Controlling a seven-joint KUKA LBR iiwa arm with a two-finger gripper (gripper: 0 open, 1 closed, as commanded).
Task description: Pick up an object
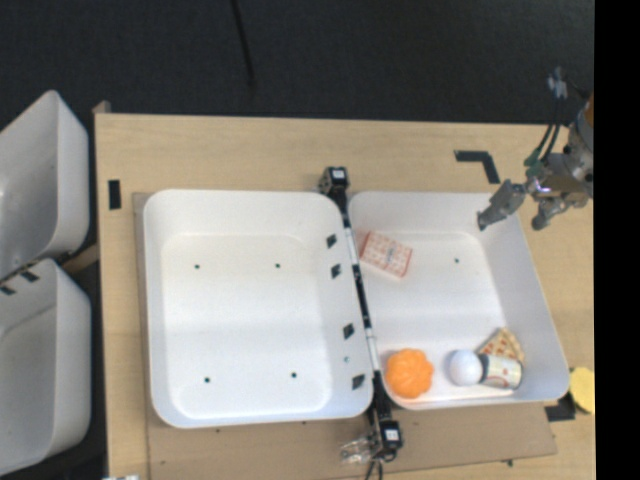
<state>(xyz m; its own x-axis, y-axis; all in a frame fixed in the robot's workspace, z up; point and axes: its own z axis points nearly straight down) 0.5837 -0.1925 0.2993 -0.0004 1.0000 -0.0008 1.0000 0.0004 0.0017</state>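
My gripper point(522, 211) hangs over the far right corner of the right bin point(440, 298), fingers spread open with nothing between them. A flat packet with a red pattern point(385, 255) lies in that bin's far left part, well to the left of the gripper. Along the bin's near wall sit an orange ball point(409, 372), a white ball point(463, 367) and a small patterned cup on its side point(501, 359), all far from the gripper.
The left bin point(240, 303) adjoins the right bin along a clipped seam. A yellow object point(582, 389) lies on the bench outside the right bin's near right corner. White boxes point(35, 268) stand at the left edge.
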